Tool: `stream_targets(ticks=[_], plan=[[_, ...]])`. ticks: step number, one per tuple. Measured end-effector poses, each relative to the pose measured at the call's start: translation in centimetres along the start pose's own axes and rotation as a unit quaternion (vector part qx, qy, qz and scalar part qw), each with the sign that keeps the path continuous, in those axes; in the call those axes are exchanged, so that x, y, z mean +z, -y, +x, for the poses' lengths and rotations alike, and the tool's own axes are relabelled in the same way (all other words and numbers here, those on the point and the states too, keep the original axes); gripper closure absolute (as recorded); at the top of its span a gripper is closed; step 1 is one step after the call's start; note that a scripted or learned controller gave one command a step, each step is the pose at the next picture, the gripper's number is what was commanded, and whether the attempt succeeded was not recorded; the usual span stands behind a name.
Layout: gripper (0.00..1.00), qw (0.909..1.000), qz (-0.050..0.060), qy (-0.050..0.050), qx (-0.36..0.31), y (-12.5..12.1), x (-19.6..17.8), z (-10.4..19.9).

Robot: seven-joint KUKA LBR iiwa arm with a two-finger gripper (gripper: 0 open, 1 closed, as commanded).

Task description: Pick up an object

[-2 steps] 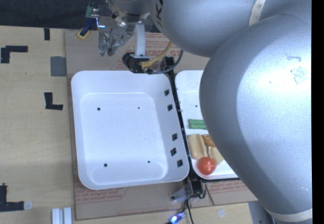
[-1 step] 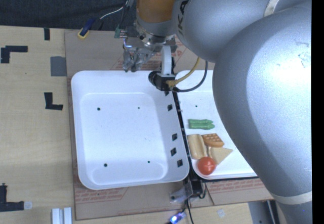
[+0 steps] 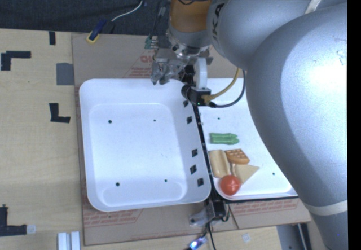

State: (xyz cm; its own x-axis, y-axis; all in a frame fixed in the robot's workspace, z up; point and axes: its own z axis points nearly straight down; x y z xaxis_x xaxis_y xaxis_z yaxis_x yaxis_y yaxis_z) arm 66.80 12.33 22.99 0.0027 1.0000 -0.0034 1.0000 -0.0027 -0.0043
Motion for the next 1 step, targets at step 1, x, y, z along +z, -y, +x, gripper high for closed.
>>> stream_targets(ticks=[1], plan=[[1.00, 1.0000, 0.000, 0.000, -0.002, 0.06, 3.41, 0.97]])
